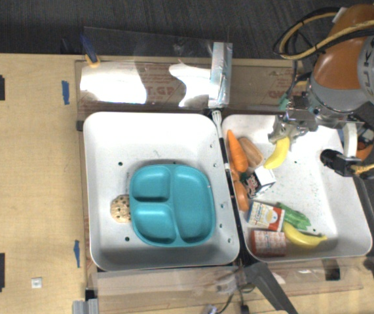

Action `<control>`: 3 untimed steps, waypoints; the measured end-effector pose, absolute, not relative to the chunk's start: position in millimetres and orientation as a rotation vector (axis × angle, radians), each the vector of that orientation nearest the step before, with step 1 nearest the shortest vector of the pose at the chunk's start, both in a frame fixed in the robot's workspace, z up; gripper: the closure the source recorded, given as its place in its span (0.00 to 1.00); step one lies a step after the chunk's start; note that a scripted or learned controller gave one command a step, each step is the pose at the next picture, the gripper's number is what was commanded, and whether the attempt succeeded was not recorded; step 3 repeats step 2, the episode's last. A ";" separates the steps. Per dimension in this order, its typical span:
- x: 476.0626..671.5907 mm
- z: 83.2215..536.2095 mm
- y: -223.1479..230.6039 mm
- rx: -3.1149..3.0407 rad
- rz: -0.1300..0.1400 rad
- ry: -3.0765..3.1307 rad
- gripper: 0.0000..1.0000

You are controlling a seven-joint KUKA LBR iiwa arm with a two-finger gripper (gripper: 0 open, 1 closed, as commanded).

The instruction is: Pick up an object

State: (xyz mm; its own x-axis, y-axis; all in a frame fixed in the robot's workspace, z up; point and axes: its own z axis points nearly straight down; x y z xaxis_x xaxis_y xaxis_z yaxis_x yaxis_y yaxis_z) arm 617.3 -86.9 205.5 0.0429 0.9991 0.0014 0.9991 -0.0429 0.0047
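My gripper (287, 128) hangs over the back of the right bin (344, 201), on the grey arm with its orange band (344, 44). A small yellow banana (278, 156) lies just below it, its upper end right at the gripper's tip; I cannot tell whether it is gripped. To the left lie an orange carrot (236, 150) and a tan roll-shaped piece (251, 153). Nearer the front are a small white box (263, 178), a juice carton (266, 216), a can (267, 242) and a second banana (304, 237).
The left bin (108, 136) holds a teal divided plate (171, 203) with a cookie (120, 208) at its left side. A divider wall (228, 175) separates the bins. A green piece (295, 214) lies by the carton. Cables (304, 31) loop behind the arm.
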 end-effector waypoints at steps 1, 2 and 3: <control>643.1 346.9 -60.5 1.980 0.004 2.432 1.00; 570.4 253.4 -29.2 1.862 -0.009 2.539 1.00; 570.4 253.4 -29.2 1.862 -0.009 2.539 1.00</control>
